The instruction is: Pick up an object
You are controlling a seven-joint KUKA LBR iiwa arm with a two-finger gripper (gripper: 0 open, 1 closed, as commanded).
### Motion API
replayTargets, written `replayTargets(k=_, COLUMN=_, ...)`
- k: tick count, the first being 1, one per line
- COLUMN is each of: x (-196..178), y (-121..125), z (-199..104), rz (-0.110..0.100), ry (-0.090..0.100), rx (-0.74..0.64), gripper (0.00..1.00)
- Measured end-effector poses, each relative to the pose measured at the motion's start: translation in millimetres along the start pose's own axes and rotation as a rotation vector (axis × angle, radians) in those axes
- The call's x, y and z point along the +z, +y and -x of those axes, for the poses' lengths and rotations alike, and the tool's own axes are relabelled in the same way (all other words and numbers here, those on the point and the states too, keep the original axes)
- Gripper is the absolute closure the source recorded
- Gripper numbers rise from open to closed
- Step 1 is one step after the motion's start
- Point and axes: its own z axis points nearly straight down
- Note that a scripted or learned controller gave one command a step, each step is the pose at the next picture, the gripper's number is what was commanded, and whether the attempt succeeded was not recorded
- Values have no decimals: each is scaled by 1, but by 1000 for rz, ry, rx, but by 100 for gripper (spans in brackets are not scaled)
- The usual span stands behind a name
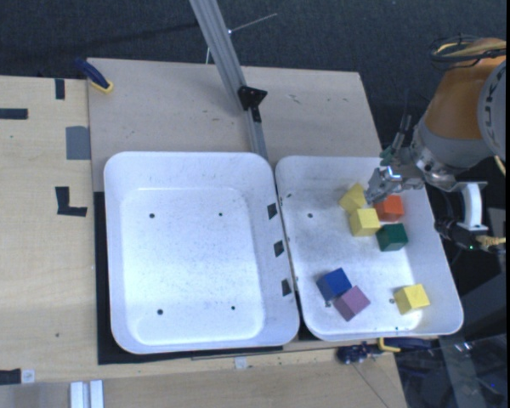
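The right bin (310, 308) holds several small blocks. A yellow block (352, 199), a second yellow block (365, 221), an orange block (393, 206) and a green block (392, 237) cluster in its upper right. My gripper (381, 185) hangs low over that cluster, between the upper yellow block and the orange one, and partly covers both. Nothing is lifted off the bin floor. Lower down lie a blue block (333, 282), a purple block (352, 303) touching it, and a third yellow block (411, 297).
The left bin (119, 228) adjoins the right one. A slanted metal pole (225, 45) crosses the bench above the bins and ends at a black clamp (252, 98). The arm's grey and orange body (463, 113) overhangs the right bin's upper right corner.
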Motion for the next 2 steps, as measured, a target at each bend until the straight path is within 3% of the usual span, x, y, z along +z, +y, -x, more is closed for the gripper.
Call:
replayTargets(k=1, x=-37, y=1, z=0, rz=-1, ry=0, rx=1, gripper=100)
replayTargets(k=2, x=-45, y=-15, z=-51, rz=-6, ry=3, rx=-3, gripper=100)
